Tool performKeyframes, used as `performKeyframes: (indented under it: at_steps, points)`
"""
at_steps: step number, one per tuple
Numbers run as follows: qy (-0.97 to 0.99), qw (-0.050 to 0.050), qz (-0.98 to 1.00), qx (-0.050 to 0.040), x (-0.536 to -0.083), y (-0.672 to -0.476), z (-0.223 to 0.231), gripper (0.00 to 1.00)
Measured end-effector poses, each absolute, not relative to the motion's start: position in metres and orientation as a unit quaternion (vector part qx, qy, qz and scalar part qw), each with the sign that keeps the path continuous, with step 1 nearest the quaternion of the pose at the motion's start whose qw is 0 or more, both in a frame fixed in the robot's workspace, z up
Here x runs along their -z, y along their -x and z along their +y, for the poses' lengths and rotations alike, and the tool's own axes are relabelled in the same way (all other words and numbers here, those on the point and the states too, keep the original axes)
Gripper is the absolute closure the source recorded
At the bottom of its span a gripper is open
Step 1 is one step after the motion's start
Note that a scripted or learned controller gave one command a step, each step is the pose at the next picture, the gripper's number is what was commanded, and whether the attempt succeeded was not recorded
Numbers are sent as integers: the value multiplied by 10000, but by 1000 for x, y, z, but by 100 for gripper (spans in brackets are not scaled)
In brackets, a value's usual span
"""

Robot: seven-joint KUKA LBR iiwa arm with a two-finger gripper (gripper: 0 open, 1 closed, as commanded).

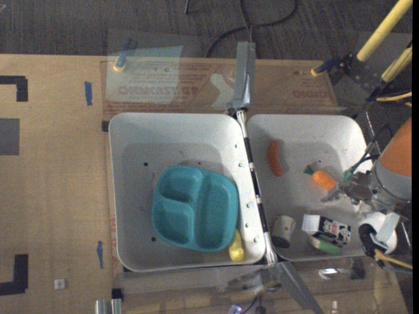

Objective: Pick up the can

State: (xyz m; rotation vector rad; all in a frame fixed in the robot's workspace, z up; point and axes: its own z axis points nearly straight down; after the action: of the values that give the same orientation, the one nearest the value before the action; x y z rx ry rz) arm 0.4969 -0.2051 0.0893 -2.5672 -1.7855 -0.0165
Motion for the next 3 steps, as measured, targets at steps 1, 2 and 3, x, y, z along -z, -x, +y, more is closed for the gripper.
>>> performKeyframes:
  at_steps: [1,2,3]
  points:
    - [8213,-11,-5705,33,-98,-497,-210,100]
    - [7232,-13,-6906,1,-156,-480,-210,100]
    - [7234,-13,-6904,2,-156,-480,-210,0]
